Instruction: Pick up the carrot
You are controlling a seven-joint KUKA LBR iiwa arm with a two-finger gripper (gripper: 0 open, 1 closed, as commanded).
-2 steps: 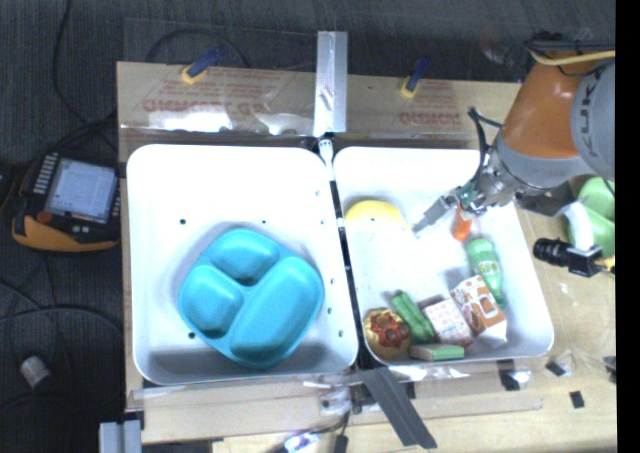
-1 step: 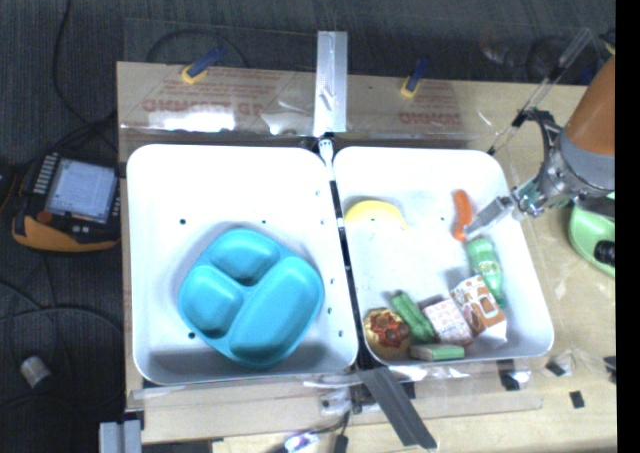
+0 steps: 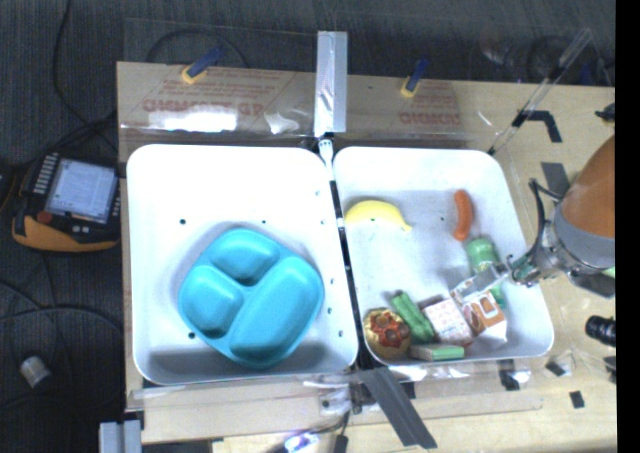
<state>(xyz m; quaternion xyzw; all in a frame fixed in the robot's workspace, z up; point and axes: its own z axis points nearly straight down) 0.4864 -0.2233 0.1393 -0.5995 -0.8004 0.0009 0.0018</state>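
The carrot (image 3: pixel 461 214) is a short orange piece lying upright near the back right of the right bin (image 3: pixel 420 163). My gripper (image 3: pixel 480 286) reaches in over the bin's right wall, low at the front right. It sits below the carrot and apart from it, just past a green item (image 3: pixel 482 253) and above some small cartons. The view does not show anything held in it.
The right bin also holds a yellow banana (image 3: pixel 375 212), a green pod (image 3: pixel 412 310), a round brown-and-red piece (image 3: pixel 387 329) and small cartons (image 3: pixel 450 321) crowded along the front. A blue divided plate (image 3: pixel 250 296) fills the left bin (image 3: pixel 160 191).
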